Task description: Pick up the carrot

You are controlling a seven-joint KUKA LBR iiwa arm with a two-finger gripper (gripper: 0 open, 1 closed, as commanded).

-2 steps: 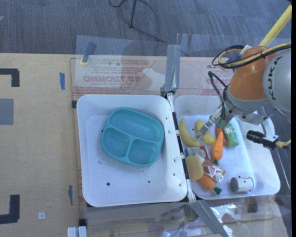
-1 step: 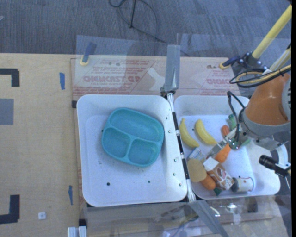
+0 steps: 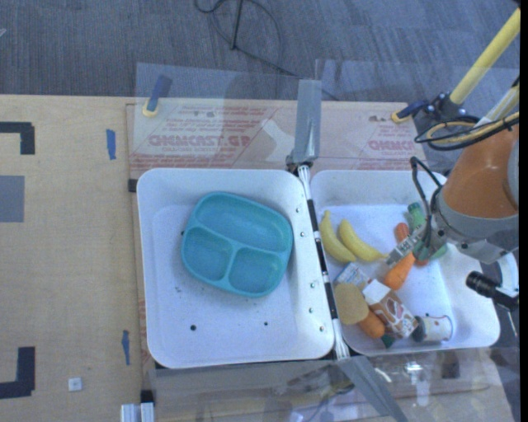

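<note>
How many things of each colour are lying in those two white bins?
Teal: 1, the teal plastic divided plate
Yellow: 2, the yellow toy bananas
Orange: 2, the orange toy carrot under the end effector and an orange piece
Tan: 1, a tan bread-like slice
Total: 6 clear; the small mixed clutter is too jumbled to count.

Glossy teal plastic plate, matt wooden bench

Grey carpet floor lies far beyond my jaws, with a black cable trailing across it. A pale wooden bench top extends well to their far side, marked with black tape and blue tape. Lighting even.
</note>
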